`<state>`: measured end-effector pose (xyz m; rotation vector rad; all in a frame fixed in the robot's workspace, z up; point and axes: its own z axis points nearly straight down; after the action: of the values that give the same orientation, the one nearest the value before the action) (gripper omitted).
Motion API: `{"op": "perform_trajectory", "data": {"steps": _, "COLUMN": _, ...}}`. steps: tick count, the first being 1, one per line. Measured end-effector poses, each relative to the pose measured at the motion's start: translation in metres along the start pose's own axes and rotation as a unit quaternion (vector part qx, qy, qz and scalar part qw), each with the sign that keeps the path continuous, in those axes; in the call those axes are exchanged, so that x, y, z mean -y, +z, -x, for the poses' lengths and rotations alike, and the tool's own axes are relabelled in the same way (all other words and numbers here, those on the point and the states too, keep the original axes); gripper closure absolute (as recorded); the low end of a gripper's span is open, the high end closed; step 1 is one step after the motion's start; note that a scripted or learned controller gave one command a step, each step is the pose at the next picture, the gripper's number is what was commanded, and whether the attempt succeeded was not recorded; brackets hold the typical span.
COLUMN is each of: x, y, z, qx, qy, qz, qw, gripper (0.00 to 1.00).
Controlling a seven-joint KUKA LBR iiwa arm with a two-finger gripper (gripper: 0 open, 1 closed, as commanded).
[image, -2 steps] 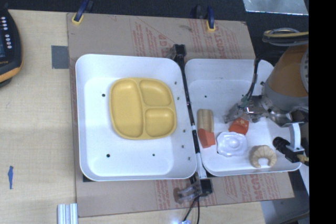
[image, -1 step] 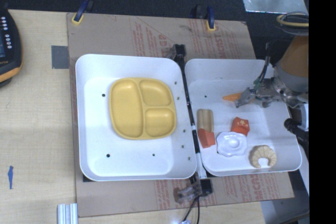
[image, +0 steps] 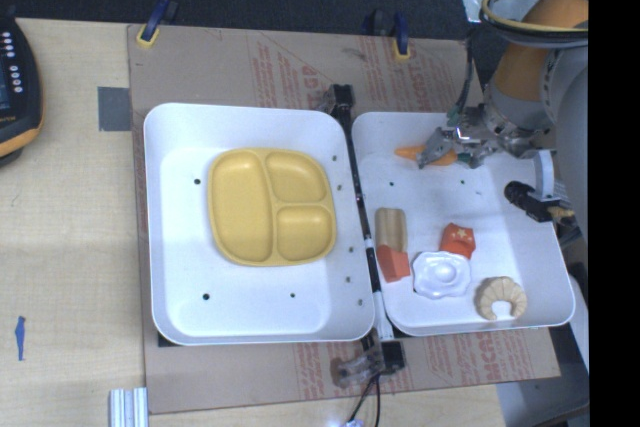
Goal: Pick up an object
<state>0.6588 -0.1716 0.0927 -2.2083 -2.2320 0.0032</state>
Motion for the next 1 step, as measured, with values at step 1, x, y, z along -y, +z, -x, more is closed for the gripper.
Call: {"op": "perform_trajectory", "data": {"steps": 1, "x": 0.0023, "y": -0.0068, "z": -0.0265, "qx": -0.001, "qy": 0.002, "qz": -0.001, "qw": 1.0000, "gripper": 0.00}}
